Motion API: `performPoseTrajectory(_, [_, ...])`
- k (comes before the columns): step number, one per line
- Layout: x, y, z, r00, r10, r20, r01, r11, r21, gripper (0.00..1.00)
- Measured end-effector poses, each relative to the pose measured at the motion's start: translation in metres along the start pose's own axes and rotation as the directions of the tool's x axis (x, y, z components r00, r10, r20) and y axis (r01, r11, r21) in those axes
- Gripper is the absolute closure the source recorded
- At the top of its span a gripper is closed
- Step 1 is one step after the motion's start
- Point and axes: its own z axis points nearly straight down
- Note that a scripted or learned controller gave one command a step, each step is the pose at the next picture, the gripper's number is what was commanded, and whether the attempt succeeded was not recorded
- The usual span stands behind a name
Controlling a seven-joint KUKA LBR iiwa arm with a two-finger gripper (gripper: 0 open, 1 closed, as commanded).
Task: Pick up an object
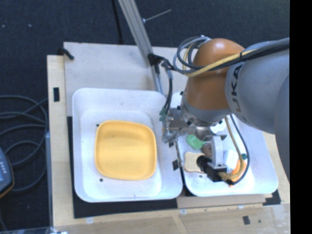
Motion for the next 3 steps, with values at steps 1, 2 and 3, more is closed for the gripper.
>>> performPoseTrajectory(1, [0.0240, -0.0261, 0.0145, 1.000, 0.003, 0.001, -0.003, 1.000, 0.001, 1.00])
performPoseTrajectory(2, [0.0227, -0.0173, 0.0079, 1.000, 0.004, 0.001, -0.004, 1.000, 0.000, 1.00])
performPoseTrajectory(3, [0.0228, -0.0174, 0.0079, 1.000, 0.004, 0.001, -0.004, 1.000, 0.000, 0.00])
